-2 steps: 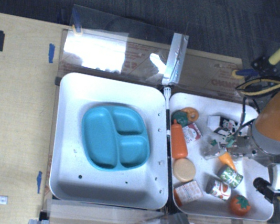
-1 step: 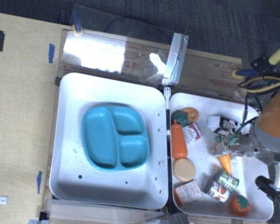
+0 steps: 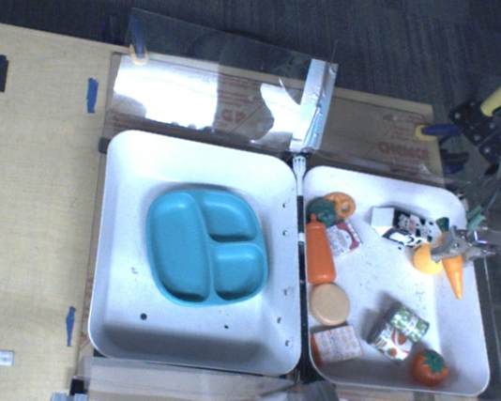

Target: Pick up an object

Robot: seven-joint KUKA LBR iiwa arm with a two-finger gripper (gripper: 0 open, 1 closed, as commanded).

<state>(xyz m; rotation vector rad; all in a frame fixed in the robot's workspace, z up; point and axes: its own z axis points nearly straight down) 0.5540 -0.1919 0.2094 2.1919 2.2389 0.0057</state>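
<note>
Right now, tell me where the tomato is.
The tomato sits in the right bin's near right corner, beside the small green-and-white can.

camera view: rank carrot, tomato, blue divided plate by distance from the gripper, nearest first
1. Carrot: right bin, far-right side, directly below the gripper in the image.
2. Tomato: right bin, near-right corner.
3. Blue divided plate: middle of the left bin, well across the divider from the gripper.

1. The arm enters from the view's right edge, part of its grey body showing there.
2. The pincer (image 3: 458,241) sits low at the right bin's far right side.
3. Its metal end looks small and blurred.
</note>
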